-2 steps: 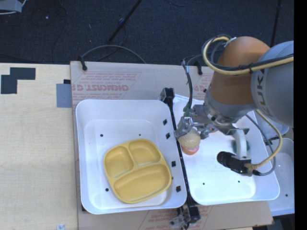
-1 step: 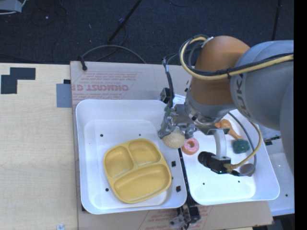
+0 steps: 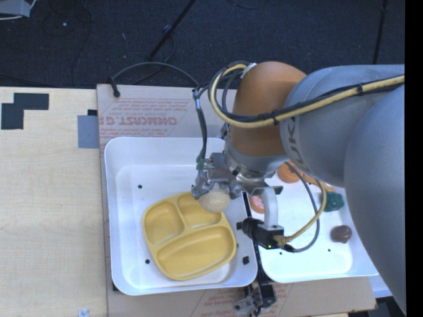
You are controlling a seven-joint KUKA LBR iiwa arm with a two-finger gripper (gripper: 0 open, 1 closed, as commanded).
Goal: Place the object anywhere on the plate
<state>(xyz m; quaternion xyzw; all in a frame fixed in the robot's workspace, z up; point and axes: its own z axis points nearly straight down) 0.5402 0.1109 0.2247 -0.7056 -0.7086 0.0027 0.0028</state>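
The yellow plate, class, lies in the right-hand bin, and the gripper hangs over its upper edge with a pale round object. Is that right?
One slip: the yellow plate lies in the left-hand bin, as the camera view shows. The gripper does hang over its upper edge with the pale round object.

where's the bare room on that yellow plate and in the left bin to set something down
The yellow plate has its big front compartment and left compartment bare. Its far right corner is crowded: the gripper hangs there with a pale round object. The left bin has bare floor left of and behind the plate.
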